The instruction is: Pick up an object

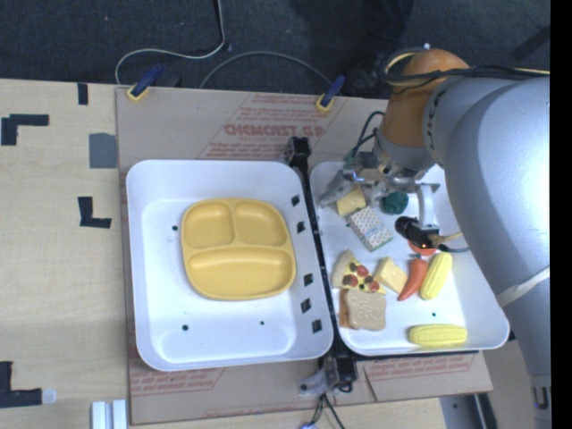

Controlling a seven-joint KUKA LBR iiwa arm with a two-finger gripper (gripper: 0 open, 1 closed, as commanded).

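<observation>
The right bin (478,320) holds several toy foods. My gripper (348,184) hangs low over that bin's far left corner, just above a small yellow cheese block (350,204). Beside the block lie a grey checkered packet (369,229) and a dark green piece (393,203). Nearer the front are a pizza slice (356,275), a slice of toast (365,310), a pale cheese wedge (391,275), a carrot (413,279) and two corn cobs (435,275) (437,334). Nothing shows held in the gripper.
The left bin (152,266) holds a yellow divided plate (238,248). A black divider (310,239) runs between the bins. The grey arm (500,159) covers the right bin's far right side. Cables lie behind the bench.
</observation>
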